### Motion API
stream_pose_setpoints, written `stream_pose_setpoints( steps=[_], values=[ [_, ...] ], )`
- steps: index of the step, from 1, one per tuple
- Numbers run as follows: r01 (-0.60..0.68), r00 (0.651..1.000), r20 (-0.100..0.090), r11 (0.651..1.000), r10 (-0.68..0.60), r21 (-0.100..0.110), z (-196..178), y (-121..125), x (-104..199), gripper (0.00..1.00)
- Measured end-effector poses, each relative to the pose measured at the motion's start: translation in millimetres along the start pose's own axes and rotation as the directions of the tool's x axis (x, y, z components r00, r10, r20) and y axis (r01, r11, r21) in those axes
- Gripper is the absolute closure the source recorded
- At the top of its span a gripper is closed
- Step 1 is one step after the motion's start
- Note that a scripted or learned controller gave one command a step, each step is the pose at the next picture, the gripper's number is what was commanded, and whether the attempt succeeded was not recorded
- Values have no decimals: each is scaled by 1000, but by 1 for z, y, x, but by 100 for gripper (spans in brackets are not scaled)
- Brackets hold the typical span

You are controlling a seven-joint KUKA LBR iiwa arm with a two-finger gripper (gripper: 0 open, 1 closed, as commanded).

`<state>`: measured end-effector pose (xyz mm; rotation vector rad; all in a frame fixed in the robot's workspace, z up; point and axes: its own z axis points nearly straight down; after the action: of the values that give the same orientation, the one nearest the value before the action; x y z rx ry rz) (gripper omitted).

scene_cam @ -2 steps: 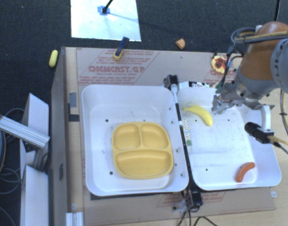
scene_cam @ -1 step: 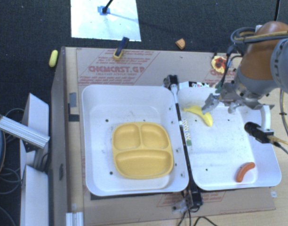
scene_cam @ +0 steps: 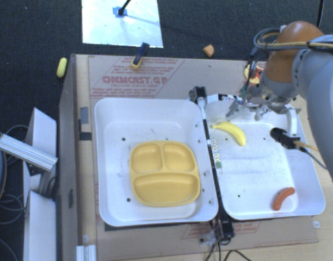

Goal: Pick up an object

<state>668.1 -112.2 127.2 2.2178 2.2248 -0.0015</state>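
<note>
**Q:** What takes up the most space?
**A:** The bench [scene_cam: 155, 72], a brown board with red lettering, fills the centre of the frame. On it are two white bins that touch along a seam down the middle: the left bin [scene_cam: 113, 140] and the right bin [scene_cam: 253, 173].

**Q:** And the robot?
**A:** The arm [scene_cam: 319, 75] comes in at the upper right, grey with an orange band. It is over the top edge of the right bin.

**Q:** What is in the left bin?
**A:** A yellow plate [scene_cam: 164, 173] with three compartments. It lies flat, right of the bin's centre and near the seam.

**Q:** How does the gripper stand?
**A:** The gripper [scene_cam: 245, 114] hangs over the upper left corner of the right bin. Its two grey fingers [scene_cam: 232, 112] are spread apart with nothing between them.

**Q:** Where are the things that could be picked?
**A:** The banana [scene_cam: 232, 130] lies in the upper left of the right bin, just below the gripper. Whether the two touch cannot be told. The sausage [scene_cam: 283, 198], orange-red, lies in the bin's lower right corner, well apart from the banana.

**Q:** Anything smaller?
**A:** A blue and yellow clip [scene_cam: 139, 55] sits at the bench's top edge. On the dark floor, a yellow piece [scene_cam: 61, 67] lies at the upper left and an orange block [scene_cam: 209, 50] lies above the bench at upper centre.
</note>
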Motion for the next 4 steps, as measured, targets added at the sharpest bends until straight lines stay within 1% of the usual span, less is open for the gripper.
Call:
stream_pose_setpoints(
  steps=[1, 2, 3, 4],
  values=[
    [2, 1000, 0, 1000, -2, -10, 39, 3, 30, 0],
    [5, 1000, 1, 1000, -5, -12, 28, 4, 30, 100],
    [5, 1000, 1, 1000, -5, -12, 28, 4, 30, 0],
    [8, 1000, 2, 1000, -8, -15, 17, 5, 29, 100]
  ],
)
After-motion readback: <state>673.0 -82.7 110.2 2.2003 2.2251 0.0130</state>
